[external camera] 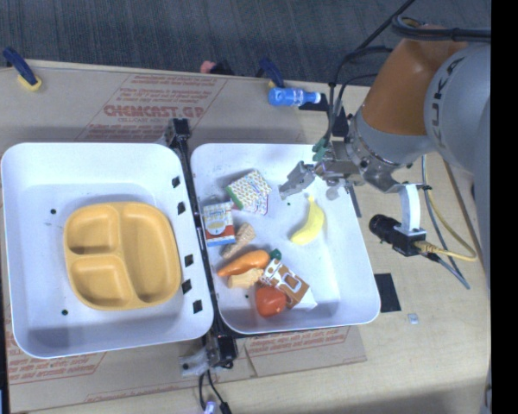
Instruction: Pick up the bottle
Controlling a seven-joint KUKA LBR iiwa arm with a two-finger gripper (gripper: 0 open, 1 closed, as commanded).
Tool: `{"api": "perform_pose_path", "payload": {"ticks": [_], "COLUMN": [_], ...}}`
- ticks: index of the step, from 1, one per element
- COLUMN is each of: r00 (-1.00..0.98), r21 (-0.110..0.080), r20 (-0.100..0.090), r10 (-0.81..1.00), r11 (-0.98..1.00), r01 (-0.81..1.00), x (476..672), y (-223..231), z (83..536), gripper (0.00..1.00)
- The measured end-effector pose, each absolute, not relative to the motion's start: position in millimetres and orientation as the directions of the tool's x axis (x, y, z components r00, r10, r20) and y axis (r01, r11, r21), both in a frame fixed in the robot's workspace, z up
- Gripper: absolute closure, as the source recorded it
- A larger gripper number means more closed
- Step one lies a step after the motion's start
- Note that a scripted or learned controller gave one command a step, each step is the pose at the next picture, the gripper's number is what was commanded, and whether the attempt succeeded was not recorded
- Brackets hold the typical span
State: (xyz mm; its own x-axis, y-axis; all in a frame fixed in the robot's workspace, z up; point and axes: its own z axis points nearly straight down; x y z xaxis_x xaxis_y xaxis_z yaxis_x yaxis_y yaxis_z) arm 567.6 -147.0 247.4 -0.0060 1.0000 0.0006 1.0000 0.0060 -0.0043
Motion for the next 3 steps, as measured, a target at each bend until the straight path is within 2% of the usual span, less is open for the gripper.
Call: {"api": "perform_pose_path", "payload": {"ticks": [1, 2, 3], "r00": [0.196, 0.174, 0.165], "r21": [-0.003, -0.002, -0.005], "r20": [0.000, 0.000, -0.002], "r10": [0.981, 0.985, 0.986], "r11": [-0.196, -0.174, -0.165], "r01": [0.981, 0.985, 0.986], "x": [610.6, 638.2, 638.1], "y": [-97.5, -26.9, -26.2], "z": [273.7, 367.3, 376.9], "gripper": [0.00, 0.00, 1.00]}}
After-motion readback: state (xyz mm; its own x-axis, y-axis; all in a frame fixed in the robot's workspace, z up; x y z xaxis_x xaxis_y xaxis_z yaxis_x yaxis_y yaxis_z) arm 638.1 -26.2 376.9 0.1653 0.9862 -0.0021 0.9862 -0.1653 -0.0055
